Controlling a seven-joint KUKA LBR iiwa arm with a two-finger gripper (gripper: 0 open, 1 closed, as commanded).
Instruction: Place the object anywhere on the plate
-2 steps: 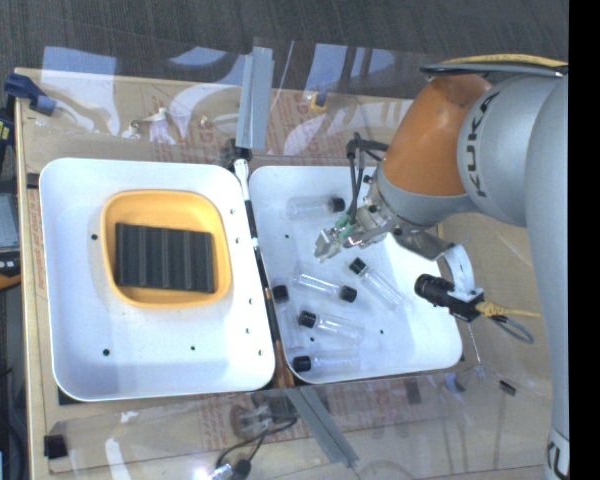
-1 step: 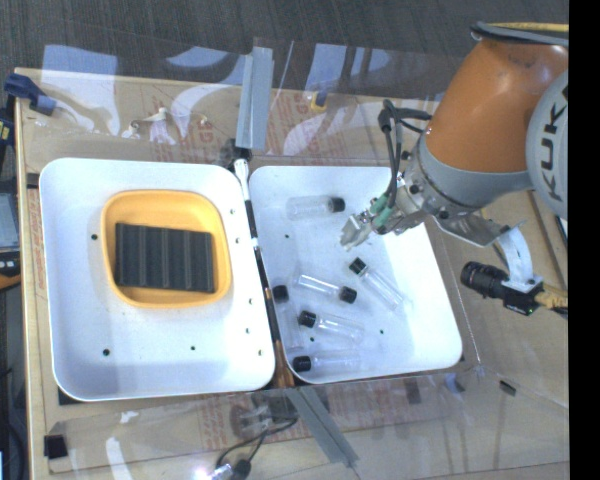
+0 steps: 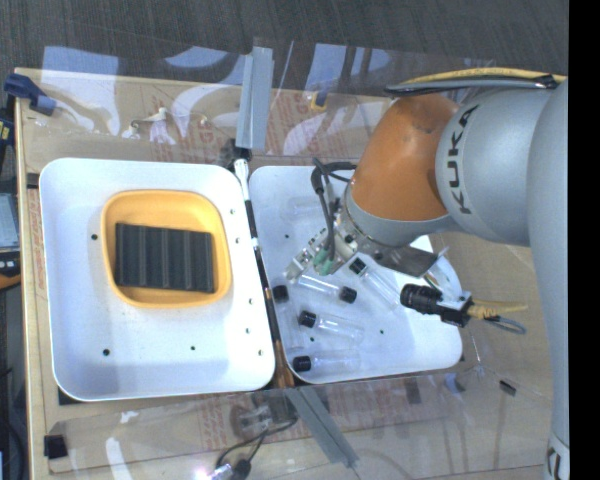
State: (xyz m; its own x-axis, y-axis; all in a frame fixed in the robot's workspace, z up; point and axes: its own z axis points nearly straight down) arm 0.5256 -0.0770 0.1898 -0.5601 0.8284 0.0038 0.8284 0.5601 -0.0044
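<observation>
Lying loose in the right bin [image 3: 420, 353], clear vials [image 3: 325, 288] look light, slick, breakable; best pinched mid-body, then carried to the yellow plate [image 3: 165, 206]. The gripper [image 3: 325, 258] hovers there, state unreadable.

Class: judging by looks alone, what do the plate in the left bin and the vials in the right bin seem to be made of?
Plate: likely plastic, yellow rim with an even, dull sheen; its dark ribbed centre is harder to judge.
Vials: clear glass or plastic, since the white bin shows through them; black caps.

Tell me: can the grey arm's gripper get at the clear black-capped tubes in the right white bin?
Probably yes: the gripper already hangs over the right white bin, and the clear black-capped tubes lie loose and uncovered just beside it.
</observation>
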